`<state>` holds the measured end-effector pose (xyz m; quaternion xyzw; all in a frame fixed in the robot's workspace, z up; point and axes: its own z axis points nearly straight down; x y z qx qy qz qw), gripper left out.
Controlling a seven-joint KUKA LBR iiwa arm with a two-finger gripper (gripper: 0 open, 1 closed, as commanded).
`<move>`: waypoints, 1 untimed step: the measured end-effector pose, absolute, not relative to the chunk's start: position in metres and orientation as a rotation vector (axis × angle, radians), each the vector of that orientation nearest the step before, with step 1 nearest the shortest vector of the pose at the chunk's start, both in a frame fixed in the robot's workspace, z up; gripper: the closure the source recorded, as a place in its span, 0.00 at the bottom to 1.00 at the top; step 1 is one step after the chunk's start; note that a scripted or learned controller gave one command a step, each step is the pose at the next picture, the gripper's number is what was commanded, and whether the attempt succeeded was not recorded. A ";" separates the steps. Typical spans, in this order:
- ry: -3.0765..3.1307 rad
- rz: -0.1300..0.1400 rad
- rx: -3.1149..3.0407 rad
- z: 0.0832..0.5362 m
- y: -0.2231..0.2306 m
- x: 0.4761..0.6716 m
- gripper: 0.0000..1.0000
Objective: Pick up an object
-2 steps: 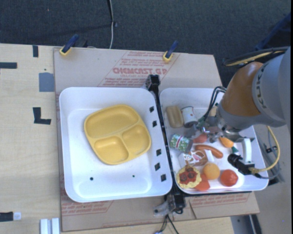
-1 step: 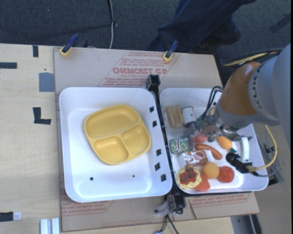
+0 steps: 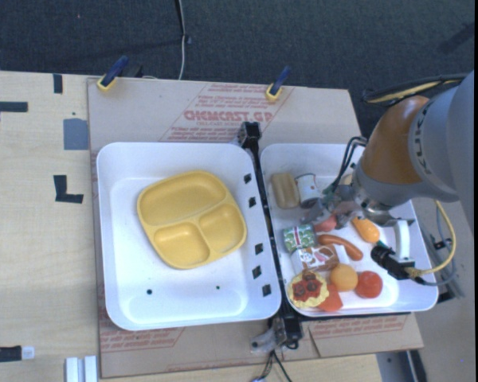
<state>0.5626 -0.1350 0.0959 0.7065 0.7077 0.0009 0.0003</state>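
a: i've got the arm [image 3: 418,146] reaching in from the right and bent down over the right bin [image 3: 418,299]. the pincer [image 3: 340,205] sits low among the toys near the middle of that bin.

b: anything in it?

a: can't tell. the wrist covers it from up here, so whether it's spread or closed on something, i can't say. i wouldn't call anything picked yet.

b: so what's on offer?

a: all the candidates lie in the right bin: a tan block [image 3: 284,189] at the top left, a small grey cup [image 3: 306,186] beside it, a green packet [image 3: 299,235], a hot dog [image 3: 340,245], an orange carrot piece [image 3: 366,230], a yellow-orange fruit [image 3: 344,277], a tomato [image 3: 369,284] and a red-and-yellow pizza-like piece [image 3: 309,290]. none looks lifted clear.

b: and the left bin?

a: just the yellow divided plate [image 3: 191,218], lying flat.

b: so the job's barely begun?

a: my read: the approach is done, the grab and lift are left. something pinkish shows right under the pincer, too blurred to name. the arm hides the bin's upper right corner.
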 end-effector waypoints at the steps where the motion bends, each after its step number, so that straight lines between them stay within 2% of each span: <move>1: 2.232 0.006 2.211 0.189 -0.049 0.538 1.00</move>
